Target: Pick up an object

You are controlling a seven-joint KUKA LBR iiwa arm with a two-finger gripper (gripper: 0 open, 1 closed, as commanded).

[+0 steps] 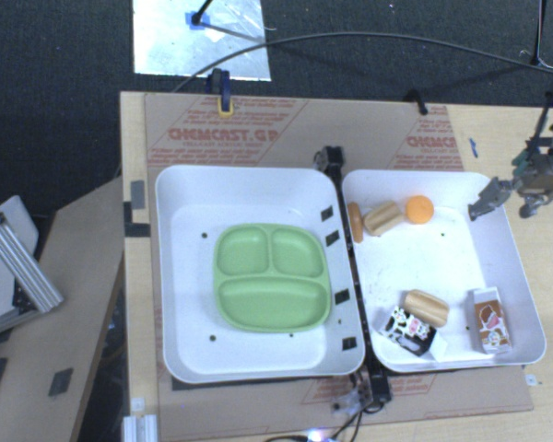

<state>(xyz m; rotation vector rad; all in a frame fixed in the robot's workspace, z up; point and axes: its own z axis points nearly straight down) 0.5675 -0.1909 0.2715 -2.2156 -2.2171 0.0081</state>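
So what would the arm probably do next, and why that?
Probably swing left and lower toward the orange ball. The gripper hangs at the right bin's far right rim holding nothing, and the ball lies closest, with bare floor on its right.

Lighting: bright, even and diffuse overhead light is covering the whole scene; its source is lying outside the frame.

Glare: the foil sheet (201,26) beyond the bench (286,118) is throwing back a pale, washed-out sheen. The 2 white bins (249,187) are reading close to overexposed, their rims losing detail.

Shadows: soft and short throughout. The green plate (273,277) is casting only a thin dark edge. The bread roll (426,306) and the orange ball (419,209) are sitting on faint, small shadows.

Sharpness: low resolution is leaving print on the carton (489,320) unreadable. The claw (505,198) at the right edge is looking smeared and noisy.

Distortion: straight bench edges are showing no obvious bending.
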